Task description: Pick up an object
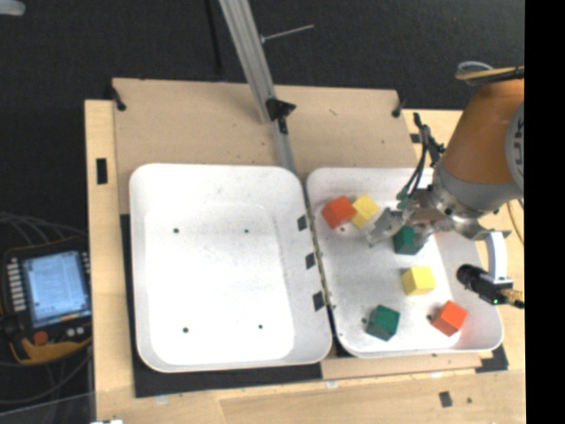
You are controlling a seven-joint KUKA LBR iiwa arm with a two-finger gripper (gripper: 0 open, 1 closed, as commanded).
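The bench (221,131) spreads widest under me, bearing two white bins side by side. The left bin (159,201) lies well apart from where I work. I reach in from the right over the right bin (468,263), my arm (485,140) grey with its orange band.

My gripper (399,226) hangs low over the upper middle of the right bin. A dark green block (407,240) lies directly at my fingertips, partly hidden beneath them; whether my fingers are spread or closed on it I cannot tell.

Just to my left, an orange block (338,211) and a yellow block (365,210) sit touching each other, crowding that side of my fingers. Below the dark green block rests a second yellow block (418,280), near but apart. Farther toward the bin's front edge lie a green block (383,321) and another orange block (449,317), well apart from me.
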